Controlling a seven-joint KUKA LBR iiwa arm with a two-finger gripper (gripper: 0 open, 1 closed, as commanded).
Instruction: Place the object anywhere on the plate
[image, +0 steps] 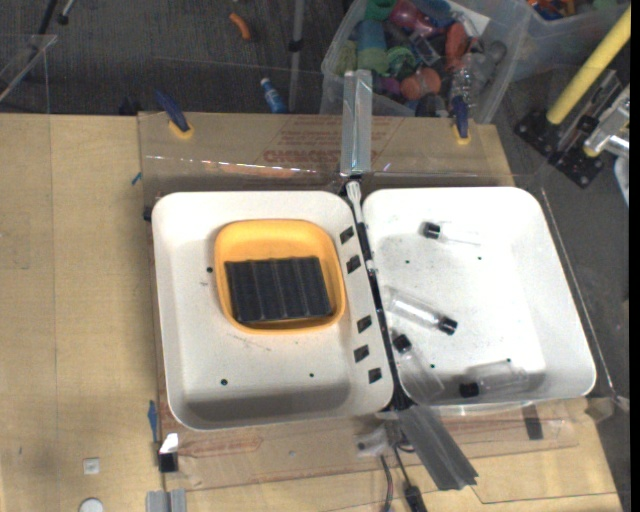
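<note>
A square orange-yellow plate rests in the left white bin, toward its back. On the plate's middle lies a dark ribbed rectangular block, flat and within the rim. The right white bin holds several clear tubes with black caps: one near the back, one in the middle, a small one by the divider and one at the front wall.
A ridge with black marks separates the two bins. An upright metal bar stands behind them. A clear tub of coloured toys sits at the back. Bare wooden bench lies left of the bins.
</note>
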